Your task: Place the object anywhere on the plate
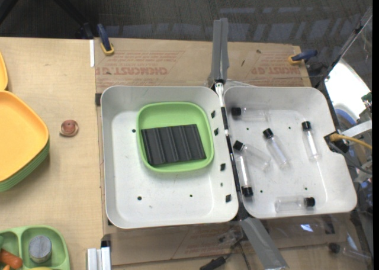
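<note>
I see a dark ribbed slab point(172, 145) lying flat on the green plate point(175, 111) in the left bin point(118, 198), clear vials point(276, 149) scattered in the right bin point(334, 186), and I cannot tell how the jaws stand.

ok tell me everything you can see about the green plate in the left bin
The green plate is a rounded square with a raised rim, looks like matte plastic, and lies flat and upright in the upper middle of the left bin, resting on the bin's floor. A dark grey ribbed slab lies across the plate's lower half, slightly tilted, covering much of the well and almost reaching the front rim. Nothing else touches the plate.
</note>
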You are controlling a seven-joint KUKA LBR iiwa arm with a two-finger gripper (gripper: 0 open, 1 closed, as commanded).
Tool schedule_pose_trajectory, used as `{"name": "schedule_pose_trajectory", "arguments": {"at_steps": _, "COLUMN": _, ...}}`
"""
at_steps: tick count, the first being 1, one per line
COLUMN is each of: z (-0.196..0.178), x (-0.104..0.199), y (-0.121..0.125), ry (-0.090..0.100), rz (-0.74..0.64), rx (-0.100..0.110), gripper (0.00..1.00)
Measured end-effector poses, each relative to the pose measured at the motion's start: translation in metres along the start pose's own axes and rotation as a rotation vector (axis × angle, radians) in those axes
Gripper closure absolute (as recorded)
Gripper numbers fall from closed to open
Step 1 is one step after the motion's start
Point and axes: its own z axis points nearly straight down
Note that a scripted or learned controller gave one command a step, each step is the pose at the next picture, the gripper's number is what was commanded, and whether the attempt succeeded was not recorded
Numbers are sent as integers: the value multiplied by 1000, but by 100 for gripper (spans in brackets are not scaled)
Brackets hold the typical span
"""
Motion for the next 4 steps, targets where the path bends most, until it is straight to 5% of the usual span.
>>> {"name": "schedule_pose_trajectory", "arguments": {"at_steps": 1, "z": 10, "x": -2, "y": -42, "ry": 0, "rz": -1, "rx": 1, "gripper": 0}}
{"name": "schedule_pose_trajectory", "arguments": {"at_steps": 4, "z": -7, "x": -5, "y": -25, "ry": 1, "rz": -2, "rx": 0, "gripper": 0}}
